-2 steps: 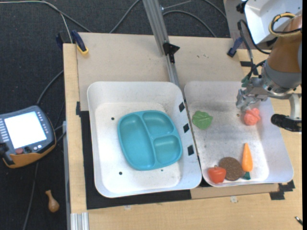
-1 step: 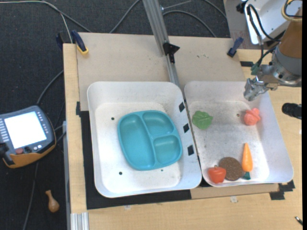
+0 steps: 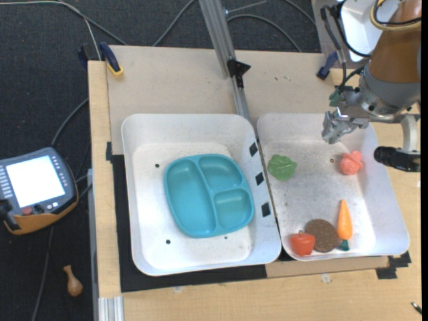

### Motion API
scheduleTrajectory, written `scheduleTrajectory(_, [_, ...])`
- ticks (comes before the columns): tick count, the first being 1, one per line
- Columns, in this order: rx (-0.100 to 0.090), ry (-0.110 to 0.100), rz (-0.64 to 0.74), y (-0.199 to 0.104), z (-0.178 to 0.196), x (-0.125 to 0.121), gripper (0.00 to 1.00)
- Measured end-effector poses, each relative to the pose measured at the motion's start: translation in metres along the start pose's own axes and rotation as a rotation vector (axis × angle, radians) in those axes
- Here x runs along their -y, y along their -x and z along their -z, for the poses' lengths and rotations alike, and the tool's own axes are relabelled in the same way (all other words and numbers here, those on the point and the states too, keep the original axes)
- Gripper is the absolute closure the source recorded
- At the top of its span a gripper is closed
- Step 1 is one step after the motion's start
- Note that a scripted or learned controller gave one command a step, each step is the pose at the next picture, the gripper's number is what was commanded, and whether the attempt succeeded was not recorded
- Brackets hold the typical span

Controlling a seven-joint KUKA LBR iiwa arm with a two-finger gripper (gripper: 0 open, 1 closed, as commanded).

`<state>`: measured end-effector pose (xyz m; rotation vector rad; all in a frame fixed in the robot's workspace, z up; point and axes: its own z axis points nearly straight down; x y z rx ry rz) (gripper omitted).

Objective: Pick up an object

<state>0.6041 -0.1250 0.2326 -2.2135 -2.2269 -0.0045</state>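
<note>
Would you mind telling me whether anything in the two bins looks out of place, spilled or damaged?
Nothing stands out. The teal divided tray lies flat in the left bin, turned a little askew to its walls. The toy foods lie loose in the right bin, and the gripper hangs above its far edge.

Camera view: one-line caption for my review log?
Claw hovers over right bin's far edge, near pink toy; teal tray sits in left bin.

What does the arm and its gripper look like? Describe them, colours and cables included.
The arm comes in at the upper right: a white rounded housing, a broad orange-brown band, then a grey wrist section below it. Dark cables run down along its left side. The gripper is small, metallic grey, and sits over the right bin's far edge.
</note>
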Motion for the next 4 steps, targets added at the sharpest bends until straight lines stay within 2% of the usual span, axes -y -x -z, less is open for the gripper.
scheduleTrajectory(2, [-0.001,-0.002,0.001,-0.103,0.013,0.035,1.00])
scheduleTrajectory(3, [0.000,-0.005,0.000,-0.150,-0.004,0.046,1.00])
scheduleTrajectory(4, [0.000,-0.006,0.000,-0.205,-0.016,0.068,1.00])
